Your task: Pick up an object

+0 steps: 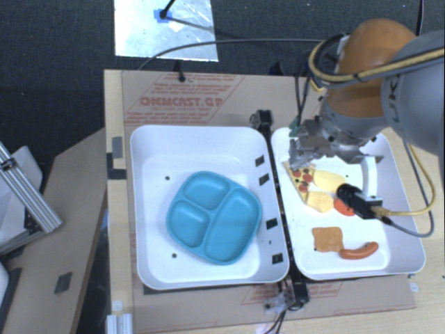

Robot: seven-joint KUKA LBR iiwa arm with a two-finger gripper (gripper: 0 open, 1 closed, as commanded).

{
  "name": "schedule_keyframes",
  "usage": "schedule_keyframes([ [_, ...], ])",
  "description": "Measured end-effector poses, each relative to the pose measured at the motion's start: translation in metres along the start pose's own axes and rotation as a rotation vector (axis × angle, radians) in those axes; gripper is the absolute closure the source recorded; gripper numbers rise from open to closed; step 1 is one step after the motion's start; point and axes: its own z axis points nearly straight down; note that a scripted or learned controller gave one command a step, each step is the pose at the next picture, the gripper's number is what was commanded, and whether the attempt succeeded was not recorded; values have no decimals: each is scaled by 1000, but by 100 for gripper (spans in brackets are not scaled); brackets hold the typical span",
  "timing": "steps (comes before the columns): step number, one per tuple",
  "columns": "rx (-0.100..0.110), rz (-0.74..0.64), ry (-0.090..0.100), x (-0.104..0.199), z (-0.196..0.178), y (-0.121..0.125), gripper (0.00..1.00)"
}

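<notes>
Where the gripper (302,157) hangs low over the inner, left part of the right bin (410,256), a pizza slice (303,179) lies on the bin floor just below it, its point turned toward the near edge and its broad end right beside the gripper's tip. Whether the two touch cannot be told from this angle, and whether the gripper is open or closed cannot be told either; nothing is seen held in it. Against the slice's right side lies a yellow wedge (328,180), and just below that a paler yellow chunk (320,201) with a small red piece (343,206) next to it on the right. Nearer the front of the same bin a square of toast (327,239) lies flat, with a curved sausage (359,250) just to its right, the two close but apart. The grey arm (410,89) with its orange band comes in from the right above the far half of this bin. Across the middle divider, the left bin (156,145) holds a blue plate (213,216) with three compartments, lying flat near the middle and well apart from the food. Both bins rest on a cardboard sheet (184,92) printed with red letters, and beyond it a shiny silver square (165,19) lies on the dark floor.
</notes>
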Motion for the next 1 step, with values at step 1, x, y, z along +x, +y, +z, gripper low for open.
schedule_keyframes([
  [1,1,1,0,48,19,23,100],
])
